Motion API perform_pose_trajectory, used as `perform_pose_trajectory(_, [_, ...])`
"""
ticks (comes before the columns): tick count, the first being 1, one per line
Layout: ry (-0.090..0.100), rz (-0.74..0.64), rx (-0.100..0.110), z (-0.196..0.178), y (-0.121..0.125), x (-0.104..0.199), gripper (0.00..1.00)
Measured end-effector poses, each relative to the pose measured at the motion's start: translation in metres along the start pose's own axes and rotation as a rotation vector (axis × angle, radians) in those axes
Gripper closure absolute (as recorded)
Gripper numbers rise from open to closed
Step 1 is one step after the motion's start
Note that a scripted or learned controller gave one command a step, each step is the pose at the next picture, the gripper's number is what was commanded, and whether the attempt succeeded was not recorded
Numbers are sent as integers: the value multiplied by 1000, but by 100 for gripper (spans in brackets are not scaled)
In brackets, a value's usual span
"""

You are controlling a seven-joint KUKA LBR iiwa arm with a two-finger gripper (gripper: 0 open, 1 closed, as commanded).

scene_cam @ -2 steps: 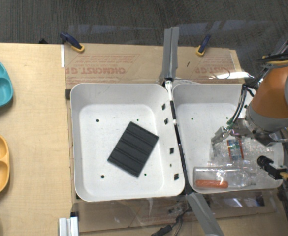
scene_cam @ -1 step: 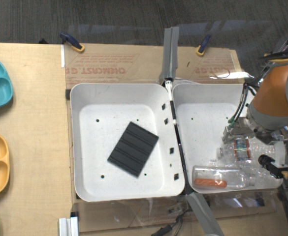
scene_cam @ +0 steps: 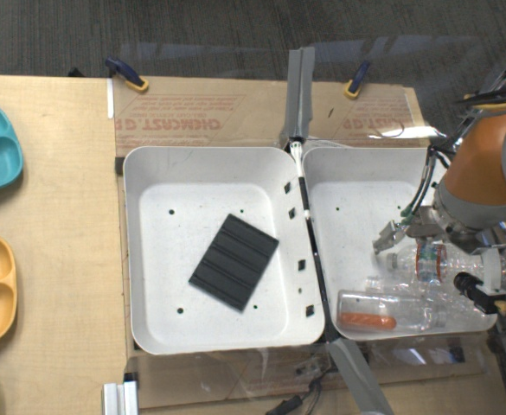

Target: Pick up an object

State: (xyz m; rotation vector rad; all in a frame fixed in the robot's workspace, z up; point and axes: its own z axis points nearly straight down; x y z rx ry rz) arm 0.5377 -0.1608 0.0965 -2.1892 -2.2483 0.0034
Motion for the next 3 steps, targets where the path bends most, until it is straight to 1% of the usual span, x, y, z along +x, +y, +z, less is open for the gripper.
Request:
perform_pose_trajectory(1, [-1,15,0,7,-26,-20,0])
perform_pose_trajectory(2, [0,18,2,1,-26,-21,100])
perform_pose_trajectory(3, [0,18,2,1,-26,-21,0])
